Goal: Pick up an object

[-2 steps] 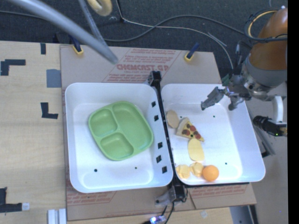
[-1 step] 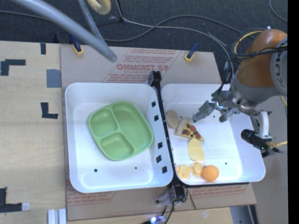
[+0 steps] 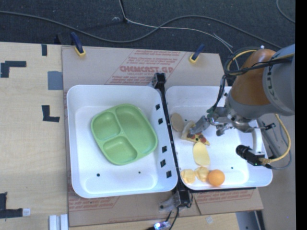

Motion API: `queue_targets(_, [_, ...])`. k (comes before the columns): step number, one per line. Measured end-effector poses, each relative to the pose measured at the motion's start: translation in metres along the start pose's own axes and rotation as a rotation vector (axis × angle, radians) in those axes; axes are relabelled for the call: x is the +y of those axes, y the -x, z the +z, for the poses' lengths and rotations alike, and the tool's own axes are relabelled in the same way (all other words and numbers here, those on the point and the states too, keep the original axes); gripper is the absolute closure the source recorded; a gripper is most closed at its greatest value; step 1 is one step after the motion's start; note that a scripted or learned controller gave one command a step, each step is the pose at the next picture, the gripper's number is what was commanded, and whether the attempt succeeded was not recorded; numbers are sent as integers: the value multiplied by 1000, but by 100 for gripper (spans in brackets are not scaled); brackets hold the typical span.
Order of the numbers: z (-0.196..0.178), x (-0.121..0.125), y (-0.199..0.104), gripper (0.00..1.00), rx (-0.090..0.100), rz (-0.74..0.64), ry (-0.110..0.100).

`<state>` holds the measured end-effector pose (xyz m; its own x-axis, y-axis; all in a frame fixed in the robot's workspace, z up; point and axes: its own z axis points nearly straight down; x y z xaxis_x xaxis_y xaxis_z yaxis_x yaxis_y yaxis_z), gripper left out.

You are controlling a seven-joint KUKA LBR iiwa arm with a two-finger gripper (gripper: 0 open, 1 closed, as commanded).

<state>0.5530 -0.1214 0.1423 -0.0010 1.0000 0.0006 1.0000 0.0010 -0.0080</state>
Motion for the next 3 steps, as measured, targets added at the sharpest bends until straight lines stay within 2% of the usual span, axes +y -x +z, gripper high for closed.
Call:
queue_targets(1, [54,-1,-1,0,0,0,1])
queue_targets(2, [41,0,-1,100,0,-2,4])
queue_targets(3, [-17,-4,-10,100,-1,-1,12])
